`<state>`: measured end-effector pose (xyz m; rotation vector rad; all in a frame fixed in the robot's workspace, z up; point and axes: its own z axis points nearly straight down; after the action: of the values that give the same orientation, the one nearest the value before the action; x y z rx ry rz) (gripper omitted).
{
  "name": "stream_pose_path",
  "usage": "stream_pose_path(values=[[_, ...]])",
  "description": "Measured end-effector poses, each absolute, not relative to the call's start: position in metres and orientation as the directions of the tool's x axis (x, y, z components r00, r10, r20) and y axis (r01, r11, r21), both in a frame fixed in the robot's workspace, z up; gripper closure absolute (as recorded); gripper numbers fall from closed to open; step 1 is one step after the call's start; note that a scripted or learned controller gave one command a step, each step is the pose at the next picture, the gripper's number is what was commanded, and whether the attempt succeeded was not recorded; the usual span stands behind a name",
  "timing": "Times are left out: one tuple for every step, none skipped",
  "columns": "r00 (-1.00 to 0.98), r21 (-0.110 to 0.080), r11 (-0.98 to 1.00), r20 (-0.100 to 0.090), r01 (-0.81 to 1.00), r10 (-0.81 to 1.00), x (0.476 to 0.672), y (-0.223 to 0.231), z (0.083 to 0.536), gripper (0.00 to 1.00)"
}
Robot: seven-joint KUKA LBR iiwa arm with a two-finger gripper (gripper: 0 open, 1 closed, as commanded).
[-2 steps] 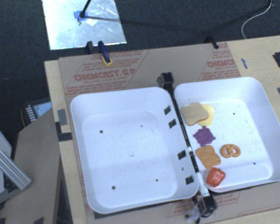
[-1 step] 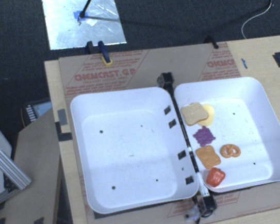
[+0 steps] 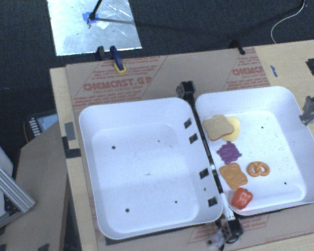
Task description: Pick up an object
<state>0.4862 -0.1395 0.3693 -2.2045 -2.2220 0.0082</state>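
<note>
Several small food-shaped objects lie along the left side of the right bin (image 3: pixel 298 130): a tan toast slice (image 3: pixel 217 127) on a yellow disc (image 3: pixel 234 128), a purple piece (image 3: pixel 229 152), an orange-tan slab (image 3: pixel 233 174), a pretzel (image 3: pixel 257 169) and a red pepper (image 3: pixel 241 198). My gripper (image 3: pixel 311 110) sits at the far right, just outside the right bin's right rim, well away from all of them. Nothing shows between its fingers.
The left bin (image 3: pixel 145 164) stands beside the right one, with black clips along the shared divider (image 3: pixel 204 150). Both rest on a cardboard sheet (image 3: pixel 115 81). A shiny foil square (image 3: pixel 93 19) lies beyond the bench.
</note>
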Motion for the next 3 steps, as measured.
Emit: stream_pose_path(values=[[0.004, 0.022, -0.004, -0.011, 1.0, 1.0, 0.486, -0.211, 0.54, 1.0], [-0.01, -0.001, 0.01, 0.001, 1.0, 1.0, 0.496, -0.133, 0.478, 1.0], [-0.01, -0.013, 0.01, 0.004, 1.0, 1.0, 0.486, -0.065, 0.336, 1.0]])
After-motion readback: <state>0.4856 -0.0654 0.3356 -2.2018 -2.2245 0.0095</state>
